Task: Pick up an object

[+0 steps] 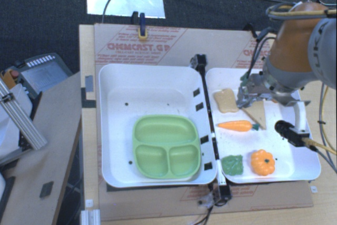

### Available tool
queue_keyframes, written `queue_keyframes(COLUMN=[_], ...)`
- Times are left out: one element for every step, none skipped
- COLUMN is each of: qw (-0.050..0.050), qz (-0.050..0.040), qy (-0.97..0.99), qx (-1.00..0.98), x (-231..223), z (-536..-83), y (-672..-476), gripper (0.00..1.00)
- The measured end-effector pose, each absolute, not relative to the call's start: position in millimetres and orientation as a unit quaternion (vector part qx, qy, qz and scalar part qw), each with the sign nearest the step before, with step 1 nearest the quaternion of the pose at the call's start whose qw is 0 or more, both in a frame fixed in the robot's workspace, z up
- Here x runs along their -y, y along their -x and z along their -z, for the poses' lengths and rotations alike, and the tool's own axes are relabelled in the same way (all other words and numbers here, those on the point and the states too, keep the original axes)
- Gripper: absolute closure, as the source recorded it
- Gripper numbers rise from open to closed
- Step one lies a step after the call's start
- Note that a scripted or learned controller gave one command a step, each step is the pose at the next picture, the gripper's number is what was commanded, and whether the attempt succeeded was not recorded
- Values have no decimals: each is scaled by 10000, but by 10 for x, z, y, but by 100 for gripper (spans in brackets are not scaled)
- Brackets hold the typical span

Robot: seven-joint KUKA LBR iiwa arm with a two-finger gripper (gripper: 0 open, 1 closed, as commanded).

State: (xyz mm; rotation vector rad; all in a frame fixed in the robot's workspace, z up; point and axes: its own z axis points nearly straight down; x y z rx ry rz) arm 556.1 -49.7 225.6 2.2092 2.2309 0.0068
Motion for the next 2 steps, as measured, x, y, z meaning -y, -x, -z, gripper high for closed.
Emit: queue_keyframes(qw=[5,3], qz=[-14,-13], qy=[-7038,-7039], qx=[-7104,-7102], x=[-34,-478], z=[-2157,-2138], y=[-5701,-5796], gripper=[100,100])
